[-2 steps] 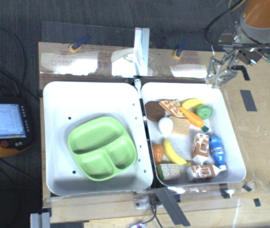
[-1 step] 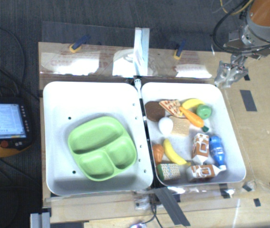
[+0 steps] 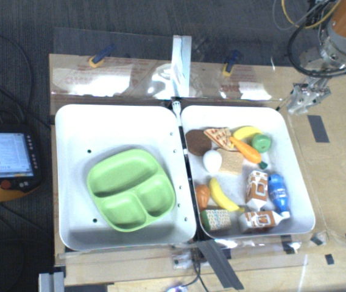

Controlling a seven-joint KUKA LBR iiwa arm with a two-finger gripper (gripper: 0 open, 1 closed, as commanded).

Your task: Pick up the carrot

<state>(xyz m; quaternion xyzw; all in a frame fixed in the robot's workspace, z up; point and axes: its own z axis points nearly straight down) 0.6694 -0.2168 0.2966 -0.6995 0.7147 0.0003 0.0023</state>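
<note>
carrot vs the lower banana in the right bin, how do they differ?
The carrot is orange with a green top; the banana is plain yellow. The carrot is straight, the banana curved. The carrot lies near the bin's far side, the banana nearer the front. Both slant the same diagonal way.

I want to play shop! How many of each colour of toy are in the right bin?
Yellow: 2, banana, banana
Orange: 2, carrot, an orange piece
Green: 1, ball
White: 1, egg
Blue: 1, bottle
Brown: 1, a round piece
Mixed colours: 5, pizza, toast, two cartons, can
Total: 13
</note>
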